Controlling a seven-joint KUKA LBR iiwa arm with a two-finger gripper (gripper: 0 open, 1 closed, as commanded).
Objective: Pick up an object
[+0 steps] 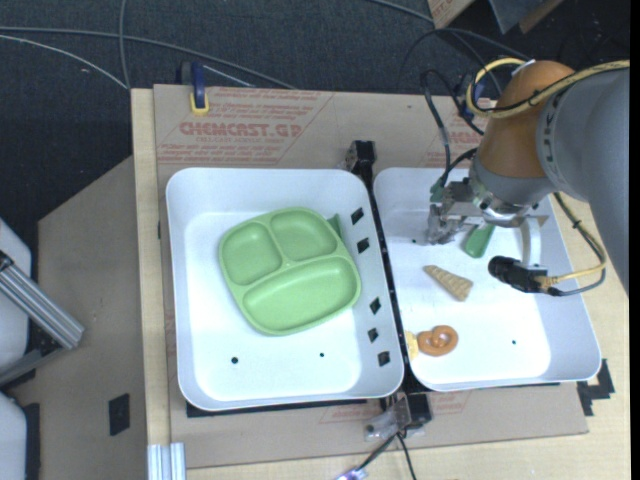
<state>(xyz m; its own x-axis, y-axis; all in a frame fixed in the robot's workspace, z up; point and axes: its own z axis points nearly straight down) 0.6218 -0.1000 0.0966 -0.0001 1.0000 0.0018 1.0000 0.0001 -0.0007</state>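
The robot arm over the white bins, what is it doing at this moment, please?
The grey arm reaches from the right into the right bin. Its tool hangs low at the far side of that bin, close beside a small green object; nothing visibly sits between its fingers. A cone-shaped piece and a brown pretzel-like item lie nearer in the same bin. The left bin holds a green divided plate.
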